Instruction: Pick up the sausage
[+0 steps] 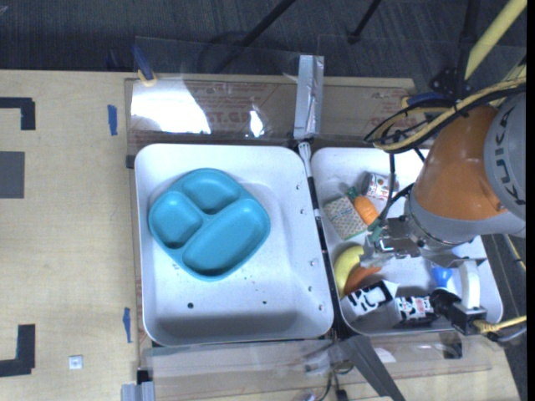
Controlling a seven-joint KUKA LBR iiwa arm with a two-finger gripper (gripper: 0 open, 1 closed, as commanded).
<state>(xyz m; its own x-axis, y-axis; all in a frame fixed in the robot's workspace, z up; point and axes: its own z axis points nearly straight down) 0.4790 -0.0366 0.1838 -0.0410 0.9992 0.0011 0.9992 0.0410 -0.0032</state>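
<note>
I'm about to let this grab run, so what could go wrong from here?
1. The right bin is crowded: banana, carrot and cartons lie close together, so the pincer may close on the wrong thing.
2. The arm covers much of that bin, so I cannot make out the sausage.

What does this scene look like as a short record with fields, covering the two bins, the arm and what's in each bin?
left bin: holds a blue divided plate
right bin: cluttered with small items, among them a yellow piece, an orange piece and a black-and-white carton
arm: reaches in from the right, over the right bin
gripper: low among the clutter, by the yellow piece
sausage: cannot pick it out
</note>
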